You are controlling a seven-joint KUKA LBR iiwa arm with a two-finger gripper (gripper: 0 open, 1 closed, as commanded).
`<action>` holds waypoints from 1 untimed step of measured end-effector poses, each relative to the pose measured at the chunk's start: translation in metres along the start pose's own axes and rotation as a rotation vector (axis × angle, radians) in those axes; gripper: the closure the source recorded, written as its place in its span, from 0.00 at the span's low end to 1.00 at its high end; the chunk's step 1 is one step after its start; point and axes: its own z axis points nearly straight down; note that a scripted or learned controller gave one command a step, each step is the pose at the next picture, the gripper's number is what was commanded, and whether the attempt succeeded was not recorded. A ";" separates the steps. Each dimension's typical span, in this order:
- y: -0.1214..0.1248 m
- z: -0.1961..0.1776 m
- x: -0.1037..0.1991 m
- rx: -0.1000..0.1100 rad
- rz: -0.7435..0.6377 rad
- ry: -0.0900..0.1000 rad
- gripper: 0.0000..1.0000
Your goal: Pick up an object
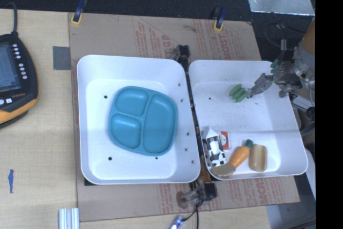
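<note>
Tool (256, 88) low in right bin (278, 120), tips at green toy (238, 93); finger state: cannot tell. Toy just left of tool, long axis slanting toward it.

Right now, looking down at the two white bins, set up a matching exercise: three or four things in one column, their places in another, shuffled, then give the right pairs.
Things:
1. blue plate
2. green toy
3. toy carrot
4. handheld screen

Places:
A. near end of the right bin
B. on the bench, left of both bins
C. by the gripper, in the right bin
D. in the left bin

Pairs: 1-D, 2-C, 3-A, 4-B
</note>
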 end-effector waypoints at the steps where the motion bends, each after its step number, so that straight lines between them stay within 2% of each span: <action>1: 0.060 0.119 0.003 0.001 -0.002 -0.001 0.00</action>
